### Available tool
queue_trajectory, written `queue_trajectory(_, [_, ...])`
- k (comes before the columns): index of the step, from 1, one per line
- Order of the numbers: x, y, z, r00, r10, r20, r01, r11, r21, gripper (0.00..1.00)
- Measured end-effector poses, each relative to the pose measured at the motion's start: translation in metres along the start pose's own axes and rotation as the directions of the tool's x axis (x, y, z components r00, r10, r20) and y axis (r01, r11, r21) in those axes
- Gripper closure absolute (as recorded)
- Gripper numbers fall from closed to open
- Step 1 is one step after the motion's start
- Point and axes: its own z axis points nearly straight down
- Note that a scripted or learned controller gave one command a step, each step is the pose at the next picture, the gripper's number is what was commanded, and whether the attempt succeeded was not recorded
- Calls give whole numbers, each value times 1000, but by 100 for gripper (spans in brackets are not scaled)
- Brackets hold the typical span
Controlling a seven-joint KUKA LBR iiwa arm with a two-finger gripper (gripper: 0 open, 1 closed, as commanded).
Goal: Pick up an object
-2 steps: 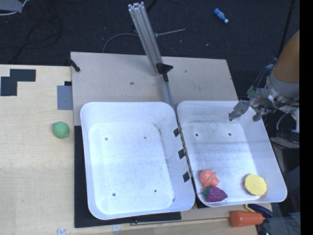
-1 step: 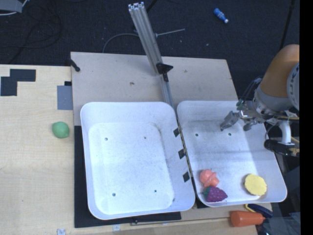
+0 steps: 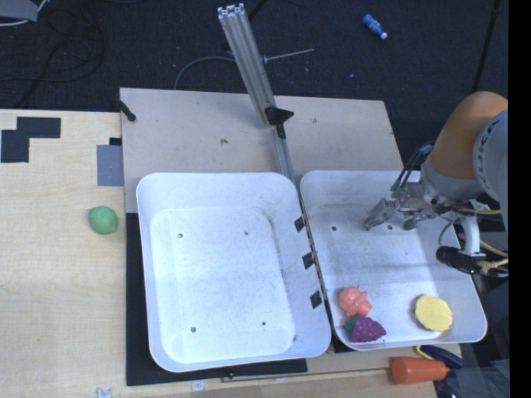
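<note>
Three small things lay in the right bin (image 3: pixel 398 264), all along its near edge, and none of them was under the gripper (image 3: pixel 388 216), which hung over the far half of that bin with its two fingers spread apart and nothing between them. From the fingertips the white floor ran bare toward the near side. Nearest along that line was the pink toy (image 3: pixel 355 300), which lay toward the near edge and a little to the left of the gripper. Just beyond it, touching or all but touching on its near side, sat the purple grapes (image 3: pixel 366 330). The yellow piece (image 3: pixel 434 313) lay apart from those two, toward the near right corner, roundish with no clear long axis. Judged from this, the coming move turned on a shift toward the near edge before any descent; the yellow piece, standing alone, looked the cleaner target, since the pink and purple pair crowded each other. Farther out, the left bin (image 3: pixel 166 222) sat alongside, a green ball (image 3: pixel 104 220) rested on the bench well to the left, and an orange thing (image 3: pixel 419 370) lay outside the right bin's near rim.
</note>
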Motion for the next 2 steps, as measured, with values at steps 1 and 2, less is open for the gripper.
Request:
queue_trajectory(1, [0,1,-12,1000,0,1,0,1000,-3,100])
queue_trajectory(2, [7,1,-72,1000,1,2,-1,1000,-8,100])
